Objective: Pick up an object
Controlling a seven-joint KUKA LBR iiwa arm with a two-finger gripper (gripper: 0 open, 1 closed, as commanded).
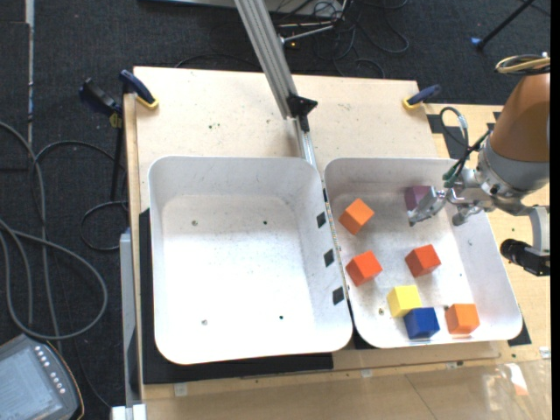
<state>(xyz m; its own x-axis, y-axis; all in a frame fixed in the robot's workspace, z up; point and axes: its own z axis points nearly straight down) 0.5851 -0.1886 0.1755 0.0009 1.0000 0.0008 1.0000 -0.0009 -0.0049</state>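
Two white bins sit side by side on my surface (219, 116): the left bin (175, 191) and the right bin (490, 269). My hand (429, 206) hangs over the right bin's far side, beside a purple block (416, 196); I cannot tell its grip. Nearer lie four orange blocks (356, 215), one yellow block (402, 299), one blue block (421, 322)

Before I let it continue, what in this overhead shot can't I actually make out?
- End effector: too small and blurred, so grip state is unreadable.
- Small purple block: partly covered by the end effector; contact unclear.
- Grey arm with orange band: cut off by the right edge.
- Dark blue cube: touching the yellow cube or not, unclear.
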